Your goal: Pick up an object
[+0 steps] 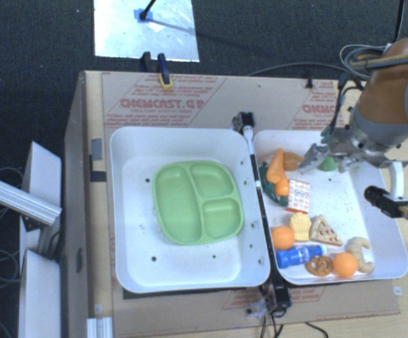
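**Gripper low over right bin's back edge, green toy at fingertips, no confirmed grasp**

Arm [394, 83] comes in from the right, with its gripper [321, 158] down at the far part of the right bin [394, 255]. A small green toy [328, 165] sits right at the fingertips; can't tell if it's between them or just beside. Finger state: cannot tell, too small and blurred.

Right bin holds a pile of toy food. A carrot [276, 165] lies near the divider, with a small orange piece [282, 187] below it. A red-checked white packet [299, 195] is mid-bin. Lower down are an orange ball [282, 237], a pale yellow ridged piece [300, 225], a pizza slice [324, 230], a blue bottle [299, 255], a pretzel [320, 265], a second orange ball [345, 265] and a cream croissant shape [360, 248]. Left bin [130, 189] holds a green divided tray [196, 201].

Handling, as judgement: the green toy looks like light, hollow, stiff plastic with a smooth, probably slippery skin. It would likely squirt out if pinched off-centre. Best hold is across its narrowest width, fingers straddling the middle, pressed down to the bin floor. It stands apart from the carrot, so there is room for the fingers. Fragility is low.

Pick not yet shown complete.
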### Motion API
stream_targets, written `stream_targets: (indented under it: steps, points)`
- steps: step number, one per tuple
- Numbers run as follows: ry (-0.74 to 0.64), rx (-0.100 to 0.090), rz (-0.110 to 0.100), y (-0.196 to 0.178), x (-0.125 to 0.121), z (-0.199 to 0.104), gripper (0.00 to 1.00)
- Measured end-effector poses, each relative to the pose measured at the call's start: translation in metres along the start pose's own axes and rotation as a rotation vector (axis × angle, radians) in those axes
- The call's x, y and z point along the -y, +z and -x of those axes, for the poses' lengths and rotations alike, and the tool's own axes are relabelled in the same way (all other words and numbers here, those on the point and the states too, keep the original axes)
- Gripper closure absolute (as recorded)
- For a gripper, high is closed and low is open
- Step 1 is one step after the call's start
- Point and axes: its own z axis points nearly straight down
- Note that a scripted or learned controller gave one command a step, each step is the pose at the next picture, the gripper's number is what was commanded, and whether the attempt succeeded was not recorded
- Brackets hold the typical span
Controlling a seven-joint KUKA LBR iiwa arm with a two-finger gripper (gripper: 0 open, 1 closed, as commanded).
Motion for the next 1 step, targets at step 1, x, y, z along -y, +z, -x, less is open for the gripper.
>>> stream_targets:
  steps: [1]
  points:
    - [0.003,0.001,-0.002,0.0611,0.0384,0.0263,0.00]
